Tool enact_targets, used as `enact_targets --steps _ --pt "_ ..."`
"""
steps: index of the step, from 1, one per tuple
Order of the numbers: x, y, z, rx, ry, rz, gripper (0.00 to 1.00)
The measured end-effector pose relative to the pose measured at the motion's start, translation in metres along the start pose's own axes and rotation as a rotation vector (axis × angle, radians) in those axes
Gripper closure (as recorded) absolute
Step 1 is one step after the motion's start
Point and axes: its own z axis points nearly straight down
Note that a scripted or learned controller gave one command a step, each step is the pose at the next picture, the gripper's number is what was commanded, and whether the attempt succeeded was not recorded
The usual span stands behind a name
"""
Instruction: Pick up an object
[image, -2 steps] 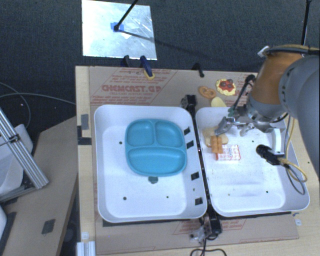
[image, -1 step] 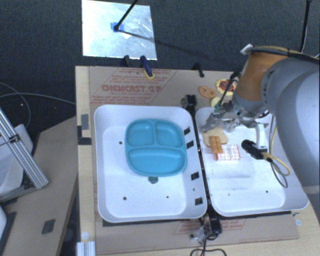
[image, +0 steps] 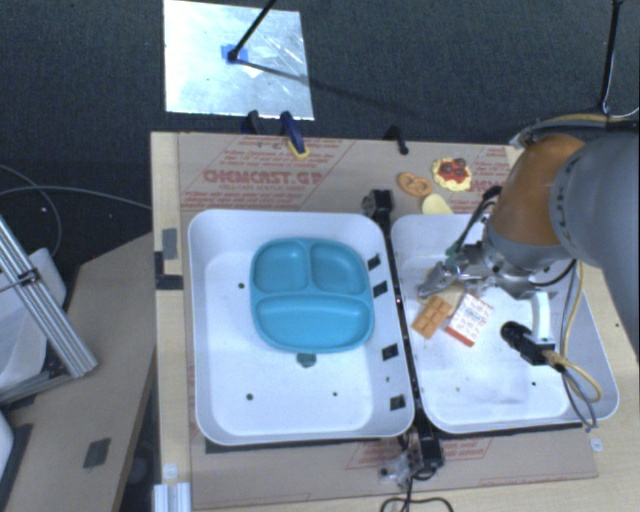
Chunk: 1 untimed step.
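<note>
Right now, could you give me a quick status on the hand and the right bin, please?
Hand low in right bin. Waffle and packet just beside it, neither seen held. Blue tray in left bin.

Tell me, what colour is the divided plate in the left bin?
Light blue plate, seen in the camera view.

Grey, rounded arm here, smooth casing, with a broad orange band wrapping it above the wrist. Metallic silver gripper at the tip. Dark cables run along the wrist, one yellowish cable looping beside a black connector.
</note>
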Motion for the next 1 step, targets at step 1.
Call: enact_targets --steps 1 --pt "0.0008 0.0035 -0.0119 -0.006 -0.001 -0.003 1.0"
